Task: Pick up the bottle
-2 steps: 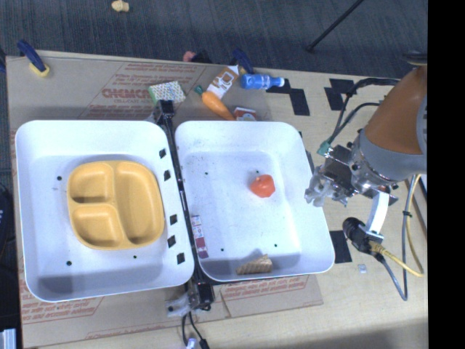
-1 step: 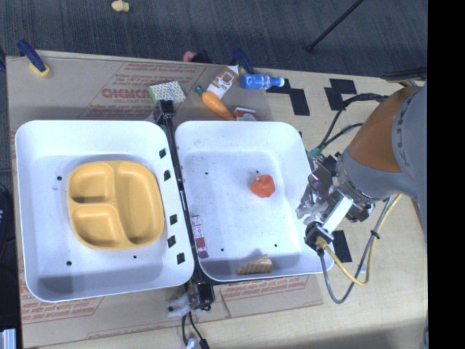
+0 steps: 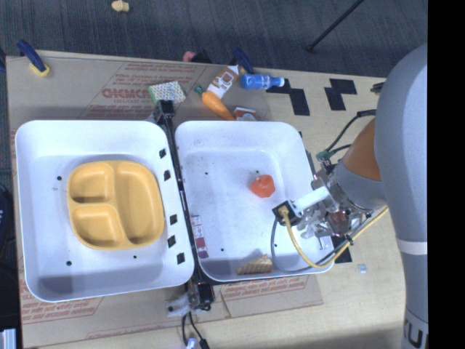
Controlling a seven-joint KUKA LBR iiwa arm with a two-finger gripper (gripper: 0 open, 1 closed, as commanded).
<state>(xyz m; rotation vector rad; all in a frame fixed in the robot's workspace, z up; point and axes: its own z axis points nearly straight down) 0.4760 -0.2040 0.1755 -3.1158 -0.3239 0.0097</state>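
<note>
Pick not yet begun, judging by the layout. Bottle point(image 3: 260, 82), blue and lying on its side, out on the worktop point(image 3: 341, 111) beyond the far rim of the right bin point(image 3: 218, 133), just beside a white-and-orange packet point(image 3: 221, 83) and a carrot-like orange piece point(image 3: 217, 105). Well apart from the claw point(image 3: 323, 224), which hangs over the right bin's near right corner, wrapped in a yellow cable point(image 3: 301, 249). Impossible to tell how far apart the claw stands, or whether anything is in it: mechanism too cluttered and small to read, though nothing bottle-like shows there. Inside the right bin: a small red-orange object point(image 3: 263, 186), possibly a toy fruit, and a tan waffle-textured piece point(image 3: 254, 267) against the near wall. In the left bin point(image 3: 43, 140): a yellow divided tray point(image 3: 115, 203). Left to do, by the look of it: the whole job, meaning a reach across the far rim to the bottle, a descent, a closing and a lift.
</note>
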